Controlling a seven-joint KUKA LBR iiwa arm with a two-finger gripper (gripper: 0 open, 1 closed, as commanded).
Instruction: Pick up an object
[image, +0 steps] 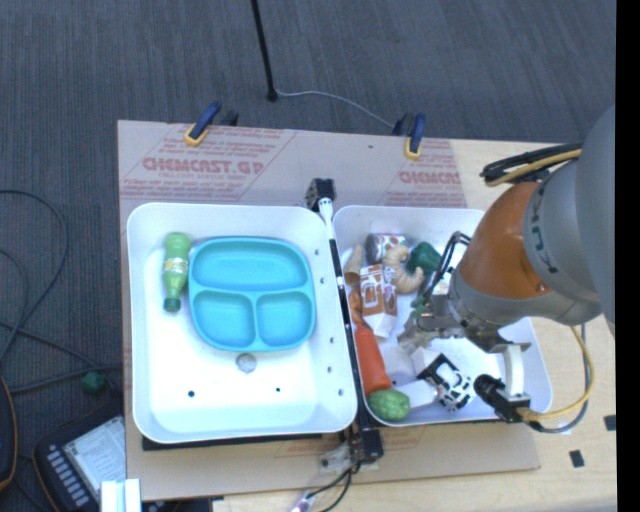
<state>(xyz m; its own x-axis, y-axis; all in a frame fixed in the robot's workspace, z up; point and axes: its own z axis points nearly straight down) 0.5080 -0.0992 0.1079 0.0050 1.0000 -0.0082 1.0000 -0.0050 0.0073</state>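
Note:
My gripper (420, 328) hangs low over the middle of the right bin (535, 375), under the grey arm with its orange band (500, 255). Just left of it lie a brown-and-white snack packet (375, 292) and an orange carrot (372, 360). A green round fruit (390, 404) sits at the bin's front left corner. Behind the gripper are a beige toy (405, 275) and a dark green object (423, 257). A black-and-white piece (450, 386) lies in front of it. I see nothing lifted from the bin.
The left bin (150, 380) holds a blue divided tray (252, 293), a green bottle (176, 268) along its left side, and a small grey disc (246, 363). A black ridge (340, 300) divides the bins. Clamps (414, 135) hold the board at the back.

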